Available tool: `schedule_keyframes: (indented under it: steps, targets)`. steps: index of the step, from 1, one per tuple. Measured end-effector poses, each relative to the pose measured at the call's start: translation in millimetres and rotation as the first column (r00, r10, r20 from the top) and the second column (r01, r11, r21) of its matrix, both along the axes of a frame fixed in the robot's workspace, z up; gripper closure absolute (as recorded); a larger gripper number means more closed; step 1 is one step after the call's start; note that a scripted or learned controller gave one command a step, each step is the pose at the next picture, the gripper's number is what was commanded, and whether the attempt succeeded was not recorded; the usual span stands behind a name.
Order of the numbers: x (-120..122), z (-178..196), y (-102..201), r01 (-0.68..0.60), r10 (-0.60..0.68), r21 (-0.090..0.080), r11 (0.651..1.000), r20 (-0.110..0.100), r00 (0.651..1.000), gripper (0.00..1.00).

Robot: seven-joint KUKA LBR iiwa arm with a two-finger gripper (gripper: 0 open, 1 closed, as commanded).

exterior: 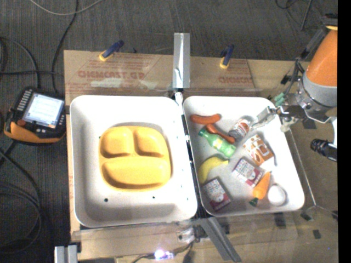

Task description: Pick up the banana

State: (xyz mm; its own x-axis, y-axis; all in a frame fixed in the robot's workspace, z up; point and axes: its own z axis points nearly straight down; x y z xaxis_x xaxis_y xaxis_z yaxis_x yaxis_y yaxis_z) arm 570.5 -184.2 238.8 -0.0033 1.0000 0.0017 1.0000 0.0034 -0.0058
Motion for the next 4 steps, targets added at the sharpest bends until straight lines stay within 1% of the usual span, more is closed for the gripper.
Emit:
schedule_keyframes:
  steps: [1, 2, 3, 4]
  targets:
    - [-20.9, -98.5, 43.6, 0.011, -0.011, 0.0, 1.0, -0.001, 1.0, 0.0]
    - [33.3, -149.7, 71.5, -0.231, 0.231, -0.008, 0.973, 0.012, 0.973, 0.0]
    - [-17.5, -148.5, 69.3, -0.497, 0.497, -0.015, 0.868, 0.019, 0.867, 0.0]
    - [-16.3, -140.7, 69.8, -0.497, 0.497, -0.013, 0.868, 0.02, 0.868, 1.0]
